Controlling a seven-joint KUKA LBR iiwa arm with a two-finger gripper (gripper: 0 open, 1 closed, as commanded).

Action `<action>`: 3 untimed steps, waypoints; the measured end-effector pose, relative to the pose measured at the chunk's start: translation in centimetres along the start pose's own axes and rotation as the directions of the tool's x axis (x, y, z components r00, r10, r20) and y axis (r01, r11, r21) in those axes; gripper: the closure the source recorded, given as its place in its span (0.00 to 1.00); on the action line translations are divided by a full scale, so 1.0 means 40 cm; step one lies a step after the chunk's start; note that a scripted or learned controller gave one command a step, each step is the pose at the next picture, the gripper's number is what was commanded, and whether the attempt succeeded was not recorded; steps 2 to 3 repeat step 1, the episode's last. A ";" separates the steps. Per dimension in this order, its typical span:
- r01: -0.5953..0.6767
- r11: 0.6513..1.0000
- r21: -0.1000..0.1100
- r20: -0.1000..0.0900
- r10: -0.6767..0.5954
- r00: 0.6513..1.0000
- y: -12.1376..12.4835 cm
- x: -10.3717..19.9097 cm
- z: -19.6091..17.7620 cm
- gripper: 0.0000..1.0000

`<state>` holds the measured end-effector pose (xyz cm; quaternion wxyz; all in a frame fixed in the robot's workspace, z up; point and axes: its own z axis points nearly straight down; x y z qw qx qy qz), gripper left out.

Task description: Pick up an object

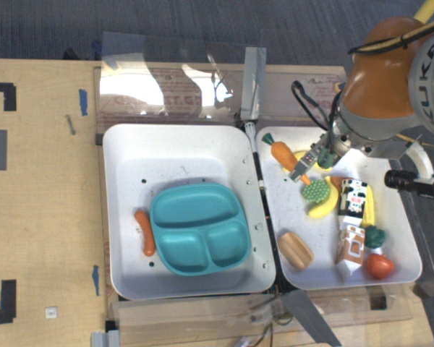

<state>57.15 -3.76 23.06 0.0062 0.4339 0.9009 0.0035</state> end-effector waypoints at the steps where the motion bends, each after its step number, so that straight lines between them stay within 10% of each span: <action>1: 0.161 0.987 0.004 -0.005 -0.161 0.987 0.128 0.113 -0.079 1.00; 3: 0.161 0.987 0.004 -0.005 -0.161 0.987 0.128 0.113 -0.079 1.00</action>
